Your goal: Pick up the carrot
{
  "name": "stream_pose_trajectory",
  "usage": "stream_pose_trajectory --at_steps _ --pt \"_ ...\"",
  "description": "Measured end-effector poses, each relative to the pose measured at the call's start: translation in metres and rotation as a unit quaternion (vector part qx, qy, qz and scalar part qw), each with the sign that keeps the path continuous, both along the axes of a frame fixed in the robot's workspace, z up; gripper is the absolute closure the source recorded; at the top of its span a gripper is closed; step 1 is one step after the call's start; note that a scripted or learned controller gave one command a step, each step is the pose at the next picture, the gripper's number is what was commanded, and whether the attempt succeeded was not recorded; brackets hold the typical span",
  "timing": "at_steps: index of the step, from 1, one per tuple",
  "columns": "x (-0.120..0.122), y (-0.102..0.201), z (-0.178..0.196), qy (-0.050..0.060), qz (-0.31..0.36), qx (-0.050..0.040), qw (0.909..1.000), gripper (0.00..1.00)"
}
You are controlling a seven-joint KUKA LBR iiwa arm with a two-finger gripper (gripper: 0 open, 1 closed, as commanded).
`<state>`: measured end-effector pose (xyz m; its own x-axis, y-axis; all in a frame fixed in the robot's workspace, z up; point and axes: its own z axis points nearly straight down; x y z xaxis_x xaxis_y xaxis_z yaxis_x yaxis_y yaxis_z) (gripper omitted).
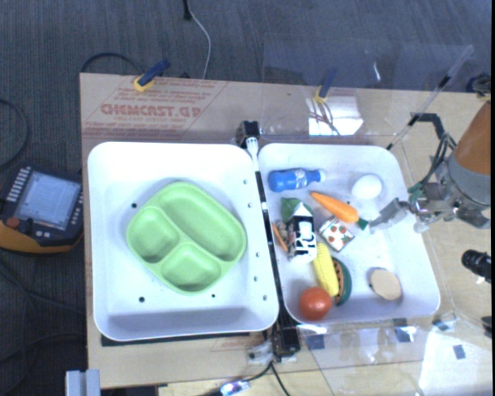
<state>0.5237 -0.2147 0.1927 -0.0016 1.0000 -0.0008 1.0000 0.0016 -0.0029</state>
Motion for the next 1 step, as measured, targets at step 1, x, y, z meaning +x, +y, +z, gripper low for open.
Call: stream_pose_trajectory --at_steps 1 --pt "0.0583 0.0031 -0.0948 -0.006 -0.03 0.0066 0.9995 0.0"
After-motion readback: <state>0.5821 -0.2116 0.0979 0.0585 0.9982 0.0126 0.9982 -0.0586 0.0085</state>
